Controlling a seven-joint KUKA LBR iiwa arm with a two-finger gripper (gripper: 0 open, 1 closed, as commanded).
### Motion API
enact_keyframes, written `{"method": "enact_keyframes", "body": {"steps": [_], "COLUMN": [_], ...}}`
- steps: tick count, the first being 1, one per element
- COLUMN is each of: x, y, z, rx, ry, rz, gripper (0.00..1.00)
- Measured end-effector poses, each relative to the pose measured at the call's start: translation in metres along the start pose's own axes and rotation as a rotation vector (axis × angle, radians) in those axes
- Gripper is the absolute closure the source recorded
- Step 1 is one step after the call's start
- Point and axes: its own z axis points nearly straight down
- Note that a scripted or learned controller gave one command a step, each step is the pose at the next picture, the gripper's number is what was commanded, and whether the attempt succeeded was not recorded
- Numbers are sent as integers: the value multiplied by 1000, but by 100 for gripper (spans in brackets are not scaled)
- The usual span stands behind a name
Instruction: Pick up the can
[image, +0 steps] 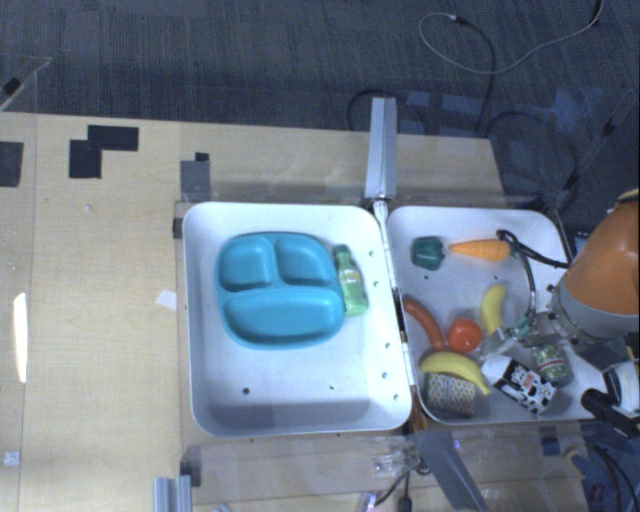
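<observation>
Your view, taken left to right:

- Left bin (200, 330): you see a blue divided plate (278, 288) lying flat in its upper half. A pale green bottle (350, 281) lies along the plate's right edge, touching it.
- Metal post (380, 150): it stands at the top of the seam between the two bins.
- Right bin (440, 225): you find a dark green pepper (427, 252) near the top left, with an orange carrot (480, 250) lying just to its right.
- Lower down, a reddish sausage (424, 322) lies slantwise near the left wall; a red tomato (464, 334) sits to its right, and a small yellow banana (492, 306) stands above and right of the tomato.
- A larger banana (455, 366) lies across a dark mesh-covered item (450, 396) in the lower left corner.
- A black-and-white patterned box (525, 385) rests to the right of these.
- The can (549, 362), the thing you want, sits just right of the box and touching it, in the bin's lower right part, directly under the wrist.
- Gripper (527, 338): it hangs at the can's upper left, below the arm's orange band (606, 262). You cannot tell whether the jaws stand open or closed, nor whether they touch the can.
</observation>
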Motion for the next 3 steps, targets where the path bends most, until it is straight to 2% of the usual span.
{"method": "enact_keyframes", "body": {"steps": [1, 2, 3], "x": [-39, -38, -38], "y": [35, 38, 38], "z": [11, -1, -1], "rx": [-5, -10, -10], "ry": [-1, -1, -1], "rz": [-18, -19, -19], "gripper": [0, 100, 0]}}
